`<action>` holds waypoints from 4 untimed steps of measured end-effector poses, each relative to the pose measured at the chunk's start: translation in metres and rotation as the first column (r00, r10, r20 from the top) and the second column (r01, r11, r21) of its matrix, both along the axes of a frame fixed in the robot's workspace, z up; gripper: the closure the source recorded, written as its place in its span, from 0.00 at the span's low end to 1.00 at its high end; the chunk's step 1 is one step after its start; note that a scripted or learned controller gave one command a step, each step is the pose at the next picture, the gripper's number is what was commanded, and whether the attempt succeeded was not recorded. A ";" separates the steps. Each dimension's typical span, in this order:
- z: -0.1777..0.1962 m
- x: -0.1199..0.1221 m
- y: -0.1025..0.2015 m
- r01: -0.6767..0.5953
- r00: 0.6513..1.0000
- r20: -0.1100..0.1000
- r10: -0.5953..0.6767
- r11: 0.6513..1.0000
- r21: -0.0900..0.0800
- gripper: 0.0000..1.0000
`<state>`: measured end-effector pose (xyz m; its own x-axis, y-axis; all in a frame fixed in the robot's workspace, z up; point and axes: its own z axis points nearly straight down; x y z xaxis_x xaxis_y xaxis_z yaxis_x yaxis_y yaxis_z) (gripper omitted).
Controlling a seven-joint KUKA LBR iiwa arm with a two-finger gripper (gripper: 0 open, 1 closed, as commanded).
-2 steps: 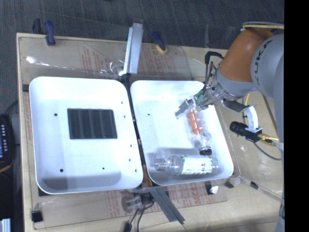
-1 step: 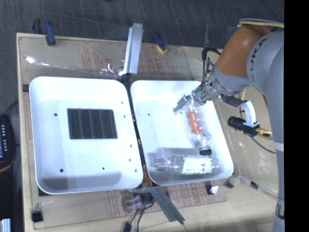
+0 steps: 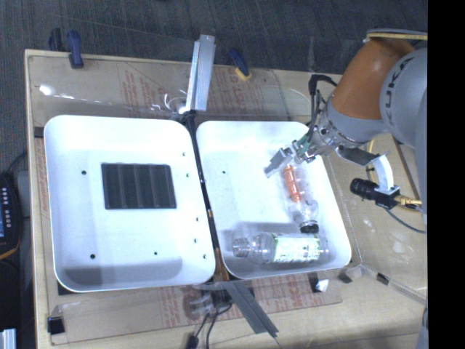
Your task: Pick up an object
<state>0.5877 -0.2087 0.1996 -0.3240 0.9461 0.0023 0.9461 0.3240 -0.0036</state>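
I see two clear plastic bottles lying on their sides in the right bin (image 3: 218,195): a large bottle (image 3: 280,248) along its near wall, and a small orange-filled bottle (image 3: 296,191) near its right wall.

Two white bins (image 3: 120,202), two clear bottles (image 3: 280,248), one dark grate (image 3: 138,186)

Arm: we see our grey arm (image 3: 407,86) entering from three o'clock, its orange band (image 3: 370,78) uppermost near one o'clock.
Wrist: we see it angled down and toward nine o'clock from the band.
End effector: our end effector (image 3: 280,162) sits low at the arm's tip, pointing toward eight o'clock; its finger spacing is too small for us to judge.
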 end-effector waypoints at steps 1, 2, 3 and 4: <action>-0.017 0.025 0.000 -0.057 0.998 0.004 0.057 0.998 -0.002 0.00; 0.003 0.022 0.000 -0.066 0.998 0.004 0.066 0.998 -0.002 0.00; 0.006 0.022 0.001 -0.140 0.990 0.004 0.140 0.990 -0.003 0.00; 0.016 0.023 0.001 -0.143 0.990 0.005 0.143 0.990 -0.003 1.00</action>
<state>0.6109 -0.2072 0.2155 -0.4564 0.8898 -0.0023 0.8898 0.4564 -0.0003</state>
